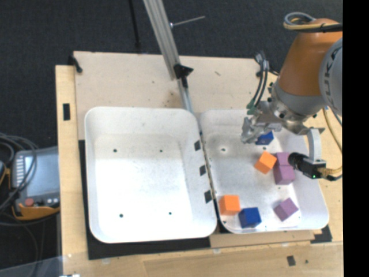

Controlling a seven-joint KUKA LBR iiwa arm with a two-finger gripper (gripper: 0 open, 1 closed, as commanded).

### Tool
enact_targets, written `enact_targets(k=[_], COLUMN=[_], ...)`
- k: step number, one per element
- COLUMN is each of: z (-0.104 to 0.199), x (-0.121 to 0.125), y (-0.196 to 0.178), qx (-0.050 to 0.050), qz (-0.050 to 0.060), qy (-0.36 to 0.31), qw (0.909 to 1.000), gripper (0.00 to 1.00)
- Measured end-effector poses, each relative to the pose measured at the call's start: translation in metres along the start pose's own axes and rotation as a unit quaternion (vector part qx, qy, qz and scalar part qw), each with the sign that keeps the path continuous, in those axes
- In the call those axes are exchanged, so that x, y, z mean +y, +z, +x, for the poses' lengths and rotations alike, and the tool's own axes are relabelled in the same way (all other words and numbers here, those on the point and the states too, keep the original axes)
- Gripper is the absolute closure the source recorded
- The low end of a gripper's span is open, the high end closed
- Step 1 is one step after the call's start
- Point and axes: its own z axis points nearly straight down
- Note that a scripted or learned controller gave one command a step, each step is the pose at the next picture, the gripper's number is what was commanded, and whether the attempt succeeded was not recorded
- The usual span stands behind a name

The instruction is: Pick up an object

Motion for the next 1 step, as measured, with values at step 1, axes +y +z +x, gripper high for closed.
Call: enact_targets(k=[1], z=[0.0559], x=[0.017], y=[-0.0043], qx=[0.0], qz=[0.0], qy=[0.0], qw=[1.0], gripper=[1.0])
